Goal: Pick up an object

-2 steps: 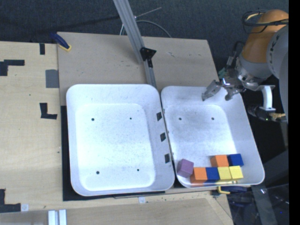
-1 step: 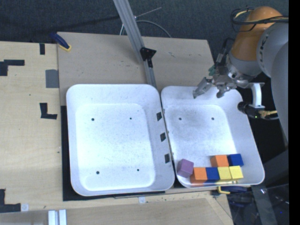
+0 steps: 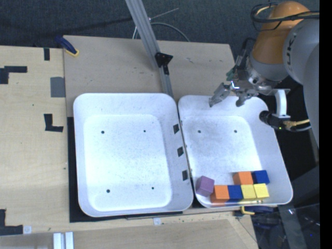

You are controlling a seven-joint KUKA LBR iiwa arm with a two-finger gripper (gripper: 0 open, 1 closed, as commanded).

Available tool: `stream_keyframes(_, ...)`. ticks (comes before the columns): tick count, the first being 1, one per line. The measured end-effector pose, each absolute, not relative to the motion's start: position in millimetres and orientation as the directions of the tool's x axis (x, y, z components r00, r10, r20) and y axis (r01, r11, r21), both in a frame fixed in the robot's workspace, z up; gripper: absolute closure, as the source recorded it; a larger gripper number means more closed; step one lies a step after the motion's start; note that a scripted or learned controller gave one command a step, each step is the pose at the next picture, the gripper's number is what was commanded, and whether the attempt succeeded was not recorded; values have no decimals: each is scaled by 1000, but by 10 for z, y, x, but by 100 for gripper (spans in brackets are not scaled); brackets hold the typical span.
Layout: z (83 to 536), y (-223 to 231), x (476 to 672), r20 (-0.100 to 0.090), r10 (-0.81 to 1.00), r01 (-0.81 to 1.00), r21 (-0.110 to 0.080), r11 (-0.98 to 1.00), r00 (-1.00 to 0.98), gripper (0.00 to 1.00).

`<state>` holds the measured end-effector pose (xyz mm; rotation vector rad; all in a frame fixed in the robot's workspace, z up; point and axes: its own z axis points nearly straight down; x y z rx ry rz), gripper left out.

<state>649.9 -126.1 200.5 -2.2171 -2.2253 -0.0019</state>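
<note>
Several small blocks lie along the near edge of the right bin (image 3: 270,144): a purple block (image 3: 206,184), two orange blocks (image 3: 221,192) (image 3: 242,178), two blue blocks (image 3: 235,191) (image 3: 260,177) and two yellow blocks (image 3: 249,191) (image 3: 261,190). My gripper (image 3: 228,99) hangs over the far edge of the right bin, far from the blocks. Its two fingers are spread apart with nothing between them.
The left bin (image 3: 83,154) sits beside the right one. A slanted metal pole (image 3: 142,22) with a black clamp (image 3: 164,60) crosses the back of the bench. A blue and yellow object (image 3: 68,45) lies at the bench's far left.
</note>
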Motion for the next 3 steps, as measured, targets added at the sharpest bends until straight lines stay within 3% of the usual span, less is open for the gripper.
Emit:
stream_keyframes(1, 2107, -1060, 6365, 2, 1000, 1000, -1, 3, -3, 0)
stream_keyframes(2, 1566, -996, 6490, -1, 1000, 1000, -6, 1, -1, 0)
stream_keyframes(3, 878, -915, 6351, -1, 1000, 1000, -8, 0, 0, 0)
